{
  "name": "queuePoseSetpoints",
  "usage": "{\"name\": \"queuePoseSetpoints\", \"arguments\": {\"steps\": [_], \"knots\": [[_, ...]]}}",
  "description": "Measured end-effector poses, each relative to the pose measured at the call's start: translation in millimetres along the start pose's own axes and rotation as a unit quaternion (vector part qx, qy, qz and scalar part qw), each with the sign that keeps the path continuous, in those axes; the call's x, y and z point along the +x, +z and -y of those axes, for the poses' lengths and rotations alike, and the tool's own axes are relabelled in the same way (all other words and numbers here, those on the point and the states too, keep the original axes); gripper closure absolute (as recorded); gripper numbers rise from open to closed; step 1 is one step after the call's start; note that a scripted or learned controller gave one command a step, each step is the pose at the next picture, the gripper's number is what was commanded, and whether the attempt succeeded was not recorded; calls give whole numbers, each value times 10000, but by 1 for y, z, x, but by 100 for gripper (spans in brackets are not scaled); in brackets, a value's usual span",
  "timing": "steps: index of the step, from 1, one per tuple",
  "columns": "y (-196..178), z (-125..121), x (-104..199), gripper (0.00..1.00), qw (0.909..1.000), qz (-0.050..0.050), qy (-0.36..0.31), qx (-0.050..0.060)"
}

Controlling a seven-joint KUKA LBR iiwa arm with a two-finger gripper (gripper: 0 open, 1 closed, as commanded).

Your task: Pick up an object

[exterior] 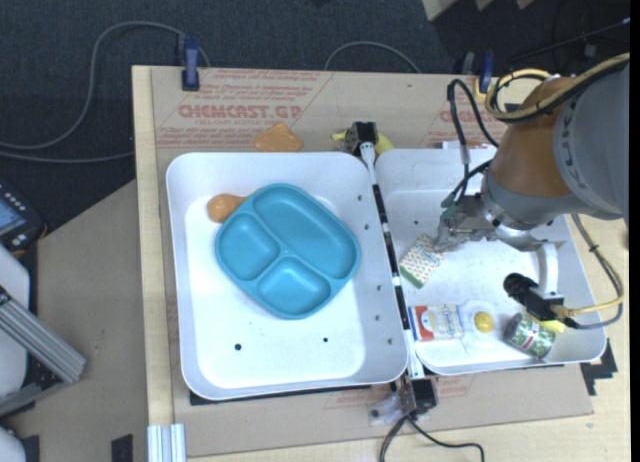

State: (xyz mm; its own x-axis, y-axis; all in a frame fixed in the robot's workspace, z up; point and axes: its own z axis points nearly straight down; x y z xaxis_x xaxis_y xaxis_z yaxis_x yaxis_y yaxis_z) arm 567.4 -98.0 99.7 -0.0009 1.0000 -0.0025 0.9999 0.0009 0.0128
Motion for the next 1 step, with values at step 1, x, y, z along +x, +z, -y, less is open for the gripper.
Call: {"name": "queuePoseSetpoints", "arguments": {"steps": [1], "knots": [[-91, -62, 55, 100, 10000, -10, -34, -4]]}}
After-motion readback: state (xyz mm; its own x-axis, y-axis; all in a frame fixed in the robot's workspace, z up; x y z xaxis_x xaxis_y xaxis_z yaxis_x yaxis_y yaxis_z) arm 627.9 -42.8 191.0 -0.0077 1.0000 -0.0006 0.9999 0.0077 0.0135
